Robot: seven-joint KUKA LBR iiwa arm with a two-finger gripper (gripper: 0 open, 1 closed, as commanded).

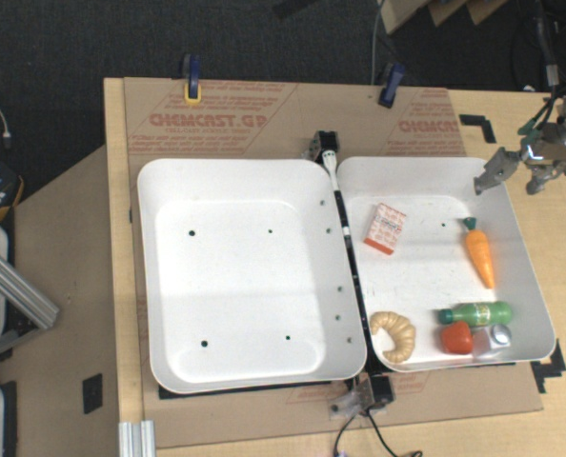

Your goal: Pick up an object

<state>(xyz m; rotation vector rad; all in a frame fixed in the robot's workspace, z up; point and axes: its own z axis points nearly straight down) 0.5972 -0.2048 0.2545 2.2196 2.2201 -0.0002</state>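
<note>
Camera view, gripper: I see the grey two-finger gripper (pixel 514 169) at the upper right, over the far right corner of the right bin; its fingers (pixel 493 172) are spread apart, grasping nothing.
Right bin: the shallow white plastic bin (pixel 426 174) holds every object.
Carrot: orange plastic carrot with green top (pixel 479 254), near the right wall, closest to the gripper.
Packet: small red-and-white packet (pixel 385 228), mid-bin.
Croissant: tan toy croissant (pixel 394 334), front left corner.
Bottle: green plastic bottle (pixel 475 313), lying flat, just behind a red tomato-like toy (pixel 457 337).
Left bin: the matching white bin (pixel 169 188) sits alongside.
</note>
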